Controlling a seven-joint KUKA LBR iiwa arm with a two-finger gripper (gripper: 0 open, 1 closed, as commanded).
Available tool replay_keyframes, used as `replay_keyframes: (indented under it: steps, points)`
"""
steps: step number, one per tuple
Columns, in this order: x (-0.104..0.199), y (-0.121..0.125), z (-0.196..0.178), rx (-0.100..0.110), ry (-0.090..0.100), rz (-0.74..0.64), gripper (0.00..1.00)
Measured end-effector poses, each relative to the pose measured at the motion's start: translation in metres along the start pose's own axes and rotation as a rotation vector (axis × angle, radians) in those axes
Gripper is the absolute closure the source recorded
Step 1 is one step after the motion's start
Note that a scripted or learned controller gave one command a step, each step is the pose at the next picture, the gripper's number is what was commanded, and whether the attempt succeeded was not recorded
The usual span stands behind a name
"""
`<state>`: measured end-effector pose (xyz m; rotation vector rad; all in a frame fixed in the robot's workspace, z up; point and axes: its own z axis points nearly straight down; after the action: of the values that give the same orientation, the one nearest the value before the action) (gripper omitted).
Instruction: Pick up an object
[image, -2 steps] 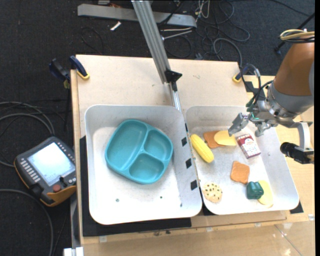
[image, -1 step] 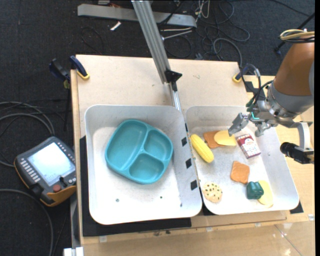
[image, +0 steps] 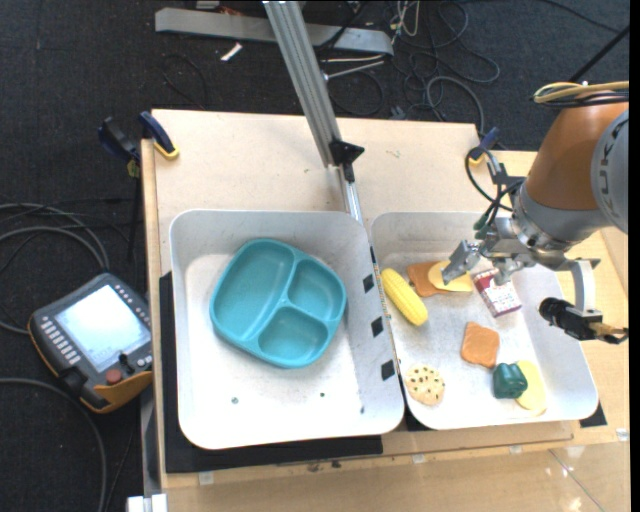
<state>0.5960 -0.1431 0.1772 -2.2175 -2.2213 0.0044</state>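
Observation:
My gripper (image: 478, 264) hangs over the back of the right bin (image: 570, 400), on the grey arm with the orange band. Right below it lie a small red and white box (image: 499, 297) and a flat yellow and brown piece (image: 433, 279); I cannot tell whether it touches either one. A yellow corn cob (image: 404, 297) lies to its left near the bin's left wall. Nearer the front are an orange slice of toast (image: 480, 344), a spotted cookie (image: 425, 384), a green pepper (image: 509, 379) and a pale yellow piece (image: 532, 390).
The left bin (image: 200, 400) holds a teal divided plate (image: 279, 301). A slanted metal pole (image: 312, 85) rises from the ridge between the bins. A teach pendant (image: 92, 342) lies on the floor at left. Cables hang from the arm at right.

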Motion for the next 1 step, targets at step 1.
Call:
replay_keyframes:
  steps: [1]
  points:
    - [-0.0074,-0.0052,0.0485,0.002,0.0,0.003,0.0]
